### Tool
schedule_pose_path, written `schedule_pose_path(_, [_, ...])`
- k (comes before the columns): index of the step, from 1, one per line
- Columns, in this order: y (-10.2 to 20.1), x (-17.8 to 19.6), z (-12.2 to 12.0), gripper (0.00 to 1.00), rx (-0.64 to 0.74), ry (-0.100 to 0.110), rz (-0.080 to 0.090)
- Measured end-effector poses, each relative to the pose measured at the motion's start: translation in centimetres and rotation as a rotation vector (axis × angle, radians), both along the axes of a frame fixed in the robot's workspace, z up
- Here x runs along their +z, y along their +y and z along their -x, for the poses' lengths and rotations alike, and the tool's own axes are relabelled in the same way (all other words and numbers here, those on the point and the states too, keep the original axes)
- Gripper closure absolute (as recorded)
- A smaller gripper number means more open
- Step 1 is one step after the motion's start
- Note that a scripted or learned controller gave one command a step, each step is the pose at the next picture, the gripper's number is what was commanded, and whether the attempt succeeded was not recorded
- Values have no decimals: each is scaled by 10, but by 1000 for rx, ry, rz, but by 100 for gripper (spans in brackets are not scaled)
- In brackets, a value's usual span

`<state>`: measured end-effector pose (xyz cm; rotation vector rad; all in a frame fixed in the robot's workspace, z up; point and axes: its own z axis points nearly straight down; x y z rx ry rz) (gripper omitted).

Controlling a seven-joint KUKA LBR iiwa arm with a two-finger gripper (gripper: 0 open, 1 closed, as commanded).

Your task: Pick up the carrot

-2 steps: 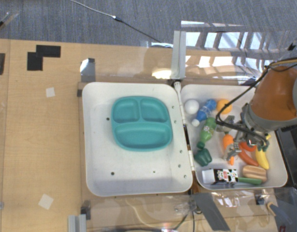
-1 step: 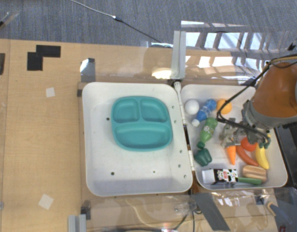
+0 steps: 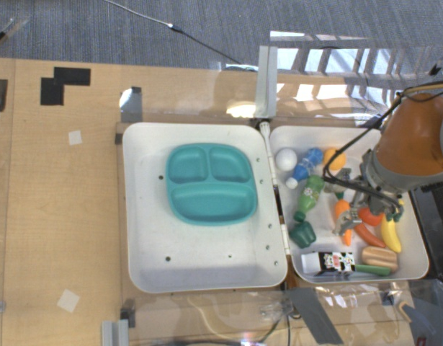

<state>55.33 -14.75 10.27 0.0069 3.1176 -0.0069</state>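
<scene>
The gripper (image 3: 348, 218) is hanging low in the right bin (image 3: 415, 265), directly over the carrot (image 3: 341, 211). The carrot is lying among the toy food near the bin's middle, its long axis running roughly up-down in the view, partly hidden. The teal plate (image 3: 209, 182) is sitting in the left bin (image 3: 145, 251).

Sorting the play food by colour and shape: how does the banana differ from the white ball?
The banana is yellow, the ball white. The banana is long and curved, the ball round. The banana lies at the right bin's right side beneath the arm, the ball at its upper left. Both lie in that bin.
</scene>
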Motion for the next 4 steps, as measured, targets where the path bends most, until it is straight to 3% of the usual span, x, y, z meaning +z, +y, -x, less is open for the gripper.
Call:
schedule_pose_path(1, [-19,-13,46,0,-291,5,-9])
schedule_pose_path(2, [42,-13,42,0,-663,5,-16])
schedule_pose_path(3, [23,-11,52,0,-259,-7,-8])
schedule_pose_path(4, [32,-13,62,0,-856,4,-17])
